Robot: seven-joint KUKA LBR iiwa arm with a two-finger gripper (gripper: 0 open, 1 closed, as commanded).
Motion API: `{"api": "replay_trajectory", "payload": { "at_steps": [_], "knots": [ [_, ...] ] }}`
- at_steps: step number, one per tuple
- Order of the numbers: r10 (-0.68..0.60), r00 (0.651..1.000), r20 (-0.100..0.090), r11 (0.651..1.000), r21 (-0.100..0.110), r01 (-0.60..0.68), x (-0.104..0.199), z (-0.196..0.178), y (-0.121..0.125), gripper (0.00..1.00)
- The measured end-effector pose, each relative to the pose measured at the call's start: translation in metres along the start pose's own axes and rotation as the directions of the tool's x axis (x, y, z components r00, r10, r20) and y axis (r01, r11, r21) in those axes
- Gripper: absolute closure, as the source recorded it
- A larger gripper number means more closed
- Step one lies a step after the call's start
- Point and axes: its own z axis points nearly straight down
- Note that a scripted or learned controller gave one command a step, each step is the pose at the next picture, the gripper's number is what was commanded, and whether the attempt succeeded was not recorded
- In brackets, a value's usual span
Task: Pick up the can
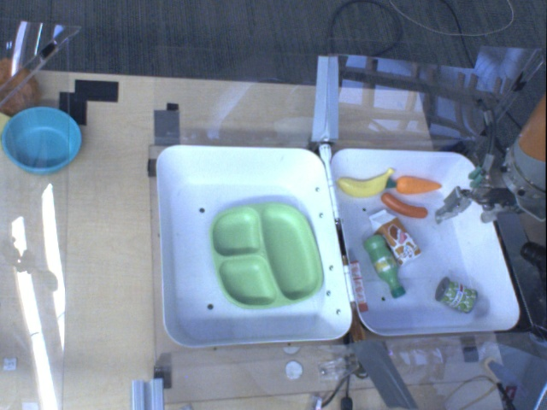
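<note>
Can [456, 295] lying in right bin [504, 310] near front corner, jaws of gripper [453, 205] above bin's right side, well apart from can, jaw state unclear

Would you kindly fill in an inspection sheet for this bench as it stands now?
Surface: wooden bench bearing two white bins, the left bin and the right bin.
Job's things: can lying on its side near the front right corner of the right bin, apart from everything else.
Clutter: green divided tray in the left bin; banana, carrot, sausage, small carton and green bottle in the right bin.
Grippers: pincer over the right bin's right half, above the can's spot, nothing between its fingers.
Cables: black cable looped on the floor behind the bench.
Surroundings: blue bowl at the bench's left edge.
</note>
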Motion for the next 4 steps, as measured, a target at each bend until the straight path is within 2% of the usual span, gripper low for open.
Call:
{"api": "replay_trajectory", "payload": {
  "at_steps": [1,2,3,4],
  "knots": [
    [-0.014,1.0,0.002,1.0,-0.002,0.014,-0.014,0.007,0.115,0.0],
    [0.033,0.999,0.005,0.999,-0.02,-0.033,-0.009,0.096,0.06,0.0],
    [-0.048,0.999,-0.004,0.999,0.023,0.048,-0.011,0.117,0.103,0.0],
    [-0.054,0.999,-0.003,0.998,0.017,0.054,-0.009,0.103,0.106,1.0]
  ]
}}
